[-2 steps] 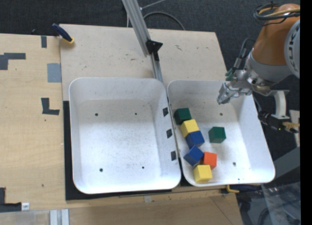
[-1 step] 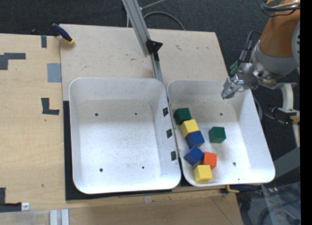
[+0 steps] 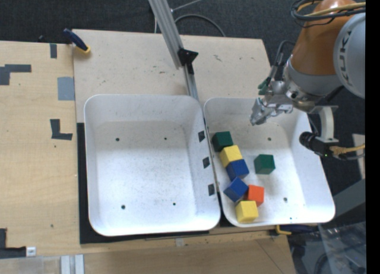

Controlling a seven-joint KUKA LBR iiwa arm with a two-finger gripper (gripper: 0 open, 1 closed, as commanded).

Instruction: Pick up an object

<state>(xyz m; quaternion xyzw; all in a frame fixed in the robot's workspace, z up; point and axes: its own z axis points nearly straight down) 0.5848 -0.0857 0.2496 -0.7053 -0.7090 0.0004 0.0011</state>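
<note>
Seen from above at a slant: two shallow white bins side by side on a pale wooden bench (image 3: 148, 59), the left bin (image 3: 95, 118) beside the right bin (image 3: 309, 201), their inner walls touching along the middle. In the right bin, a cluster of small cubes close to its left wall: a dark green cube (image 3: 222, 141) farthest back, a yellow cube (image 3: 230, 154) just in front of it and touching, then a blue cube (image 3: 238, 168), then a second blue cube (image 3: 236, 189) nearer still, turned at an angle. Beside that one, on its right, an orange cube (image 3: 256, 194); nearest of all, a second yellow cube (image 3: 247, 211). Apart from the cluster, toward the middle of the bin, a lone green cube (image 3: 264, 163). Reaching in from the right, the grey arm with its orange band (image 3: 317, 29), wrist pointed down over the far part of the right bin. At its tip, the gripper (image 3: 259, 117), hanging above the bin floor, right of and beyond the dark green cube, well apart from every cube. Nothing between its tips; whether spread or closed cannot be told at this size. A slanted metal rail (image 3: 163, 11) crossing the far bench toward the bins' junction. On the far left of the bench, a small blue and yellow clamp (image 3: 77, 40).
</note>
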